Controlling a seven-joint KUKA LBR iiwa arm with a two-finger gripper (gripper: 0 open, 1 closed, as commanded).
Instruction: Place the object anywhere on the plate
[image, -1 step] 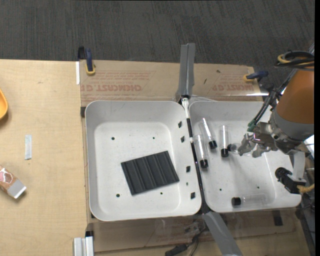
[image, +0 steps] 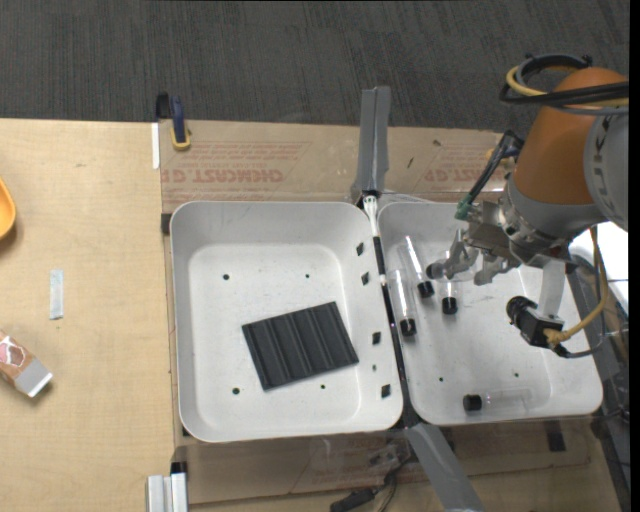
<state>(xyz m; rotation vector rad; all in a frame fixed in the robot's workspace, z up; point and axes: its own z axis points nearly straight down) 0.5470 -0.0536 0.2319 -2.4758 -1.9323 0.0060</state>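
My gripper (image: 447, 285) hangs mid-right of frame over the right bin (image: 560, 400), can't tell if it's gripping anything tbh. Imo I should grab a clear tube (image: 410, 262) at its middle, then drop it flat on the dark ribbed plate (image: 300, 344) center-left.

A single fixed camera looks down at a slant from above the bench (image: 80, 200) — far enough to take in both white bins (image: 190, 300) edge to edge.

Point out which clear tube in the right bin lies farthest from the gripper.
The tube by the right bin's near edge; the others lie near the divider, closer to the gripper.
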